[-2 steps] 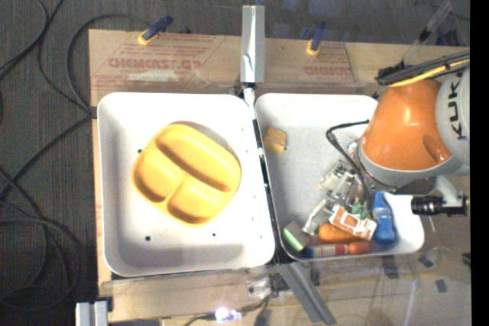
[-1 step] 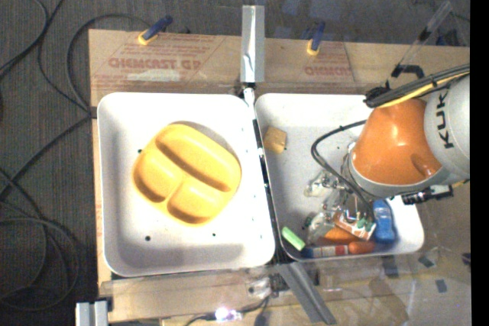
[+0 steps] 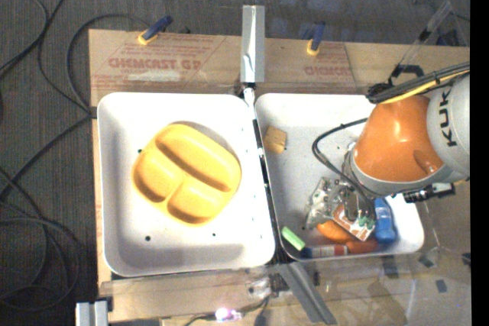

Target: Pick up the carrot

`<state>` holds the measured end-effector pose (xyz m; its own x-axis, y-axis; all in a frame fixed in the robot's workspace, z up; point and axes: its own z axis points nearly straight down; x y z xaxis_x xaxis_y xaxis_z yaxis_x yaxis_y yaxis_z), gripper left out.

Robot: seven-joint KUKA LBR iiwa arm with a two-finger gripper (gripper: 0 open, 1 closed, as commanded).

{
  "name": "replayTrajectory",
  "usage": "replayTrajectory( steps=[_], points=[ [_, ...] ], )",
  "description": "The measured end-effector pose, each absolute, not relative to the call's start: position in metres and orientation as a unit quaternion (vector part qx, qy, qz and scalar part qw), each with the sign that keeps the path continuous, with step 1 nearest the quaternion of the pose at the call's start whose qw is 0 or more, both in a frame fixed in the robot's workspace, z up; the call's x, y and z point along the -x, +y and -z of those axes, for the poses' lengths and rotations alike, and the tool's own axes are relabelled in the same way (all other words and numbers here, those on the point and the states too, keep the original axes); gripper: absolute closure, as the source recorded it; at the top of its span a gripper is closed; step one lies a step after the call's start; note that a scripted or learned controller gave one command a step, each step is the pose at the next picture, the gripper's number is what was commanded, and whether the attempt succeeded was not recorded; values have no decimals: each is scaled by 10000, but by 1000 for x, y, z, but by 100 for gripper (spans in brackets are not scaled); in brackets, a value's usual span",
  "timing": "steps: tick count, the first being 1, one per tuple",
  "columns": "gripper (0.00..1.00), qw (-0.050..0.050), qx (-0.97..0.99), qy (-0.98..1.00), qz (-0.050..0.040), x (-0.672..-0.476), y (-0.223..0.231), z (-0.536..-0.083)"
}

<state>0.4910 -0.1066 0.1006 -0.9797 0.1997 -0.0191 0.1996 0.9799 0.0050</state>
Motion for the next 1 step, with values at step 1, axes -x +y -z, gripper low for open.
replayTrajectory(
  steps=[1],
  points=[
    [100, 1, -1633, 9866, -9, -484, -15, -183]
  ],
)
